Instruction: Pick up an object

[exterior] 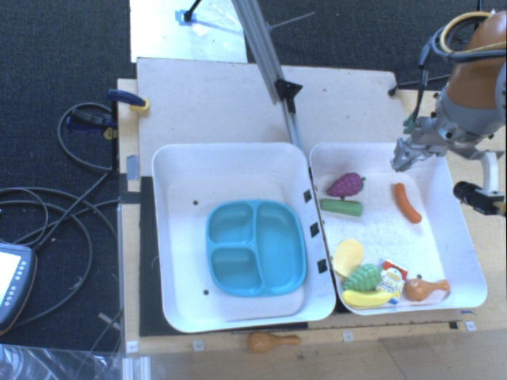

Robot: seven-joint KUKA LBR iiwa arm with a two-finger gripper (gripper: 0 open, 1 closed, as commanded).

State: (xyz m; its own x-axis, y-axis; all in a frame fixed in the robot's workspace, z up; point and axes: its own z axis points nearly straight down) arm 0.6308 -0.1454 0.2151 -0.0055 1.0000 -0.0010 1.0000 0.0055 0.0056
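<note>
The gripper (402, 158) hangs over the upper right corner of the right bin (467, 260), its tip just above and beside the orange sausage (407, 203); how its jaws stand I cannot tell, and nothing shows between them. The grey arm (467, 85) bends in from the right. That bin also holds purple grapes (345, 184), a green cucumber (341, 207), a yellow banana (366, 298) and other toy food, while the left bin (178, 212) holds a blue divided tray (256, 248).

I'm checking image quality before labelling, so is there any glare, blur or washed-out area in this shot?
Camera view: bright glare washes out the paper sheet at top left; the gripper is soft and slightly blurred; the toys in the right bin read clearly, the blue tray evenly lit.
</note>
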